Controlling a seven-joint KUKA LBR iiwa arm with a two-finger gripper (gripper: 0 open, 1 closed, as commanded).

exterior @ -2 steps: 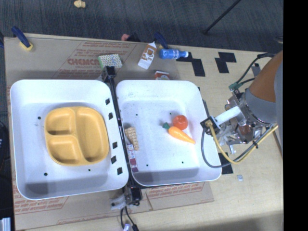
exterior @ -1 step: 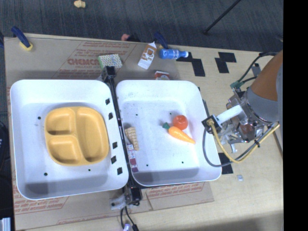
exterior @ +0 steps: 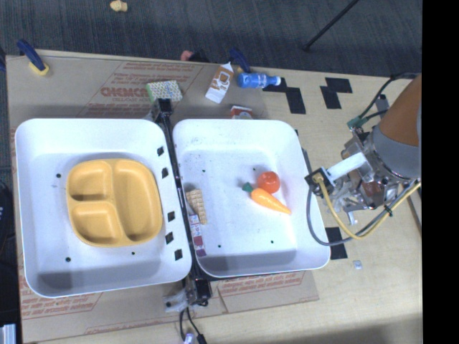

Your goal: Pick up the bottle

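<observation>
A small blue bottle (exterior: 252, 81) lies on its side on the bench, just beyond the far edge of the right bin (exterior: 215, 138). The gripper (exterior: 356, 201) hangs off the bin's right side, outside its rim, wrapped in yellow and black cables. It is far from the bottle, to the right of it and nearer the front of the bench. Nothing is visibly held.
In the right bin lie an orange carrot (exterior: 270, 201), a red tomato (exterior: 268, 180) and a tan waffle piece (exterior: 196, 205). The left bin (exterior: 36, 156) holds a yellow divided plate (exterior: 115, 201). A small carton (exterior: 219, 83) and a green sponge (exterior: 164, 89) lie near the bottle.
</observation>
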